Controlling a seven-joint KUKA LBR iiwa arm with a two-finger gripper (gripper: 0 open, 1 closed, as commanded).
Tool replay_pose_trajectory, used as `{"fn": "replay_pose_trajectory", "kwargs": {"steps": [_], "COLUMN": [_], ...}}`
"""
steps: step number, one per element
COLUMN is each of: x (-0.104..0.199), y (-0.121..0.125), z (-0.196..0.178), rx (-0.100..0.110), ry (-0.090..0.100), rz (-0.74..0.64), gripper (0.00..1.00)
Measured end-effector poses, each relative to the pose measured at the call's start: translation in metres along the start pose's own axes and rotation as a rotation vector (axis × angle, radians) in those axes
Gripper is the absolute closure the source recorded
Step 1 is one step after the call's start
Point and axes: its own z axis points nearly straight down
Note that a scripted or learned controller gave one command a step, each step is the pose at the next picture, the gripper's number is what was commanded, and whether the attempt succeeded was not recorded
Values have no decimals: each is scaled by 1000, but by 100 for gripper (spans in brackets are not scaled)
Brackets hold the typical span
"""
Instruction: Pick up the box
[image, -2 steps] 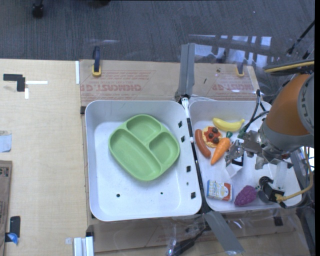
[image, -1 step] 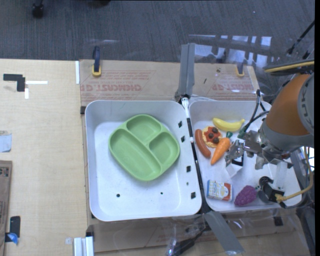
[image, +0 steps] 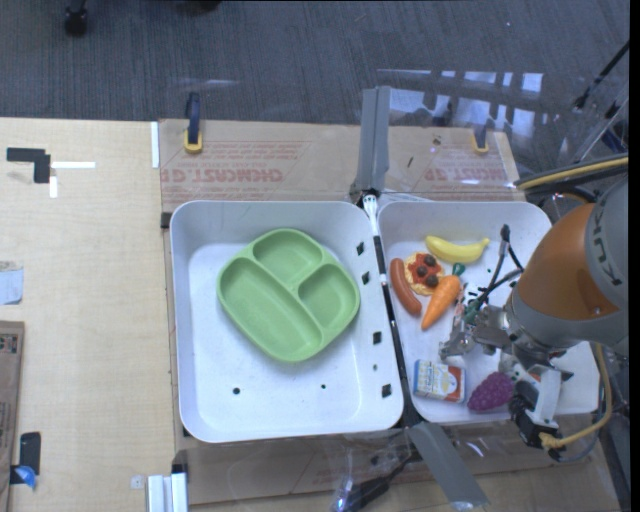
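Two shallow white bins side by side on the counter (image: 80, 250), left bin (image: 190, 330) and right bin (image: 450, 212) meeting along a shared middle edge. In the left bin, a green divided plate (image: 288, 293) with three compartments, lying flat toward the far half. In the right bin, the box (image: 438, 380), small, white and blue with an orange picture on its face, lying flat near the bin's near-left corner, close to the near wall. Just right of the box and almost touching it, a purple bunch of grapes (image: 490, 391). Farther back, a cluster of toy food: a yellow banana (image: 455, 247) at the far side, a red sausage (image: 404, 286) along the left wall, an orange carrot (image: 440, 300) angled beside it, and a small piece of pizza (image: 426, 270) between sausage and banana. Reaching in from the right, the grey arm with its orange band (image: 560, 275), wrist over the right bin's right half. End effector (image: 468, 338) hanging just beyond the box, slightly to its right, above the gap between carrot and box; metal parts and cables crowding that spot, so cannot tell whether open or closed. Nothing seen between it and the box to show a grip; box resting on the bin floor.
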Motion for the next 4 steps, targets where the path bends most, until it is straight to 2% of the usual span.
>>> {"fn": "replay_pose_trajectory", "kwargs": {"steps": [1, 2, 3, 4], "x": [-1, -1, -26, 12], "y": [0, 0, 8, -3], "z": [-8, -8, 0, 0], "rx": [1, 2, -1, -1], "ry": [-1, 0, 0, 0], "rz": [3, 3, -376, -290], "gripper": [100, 0, 0, 0]}}
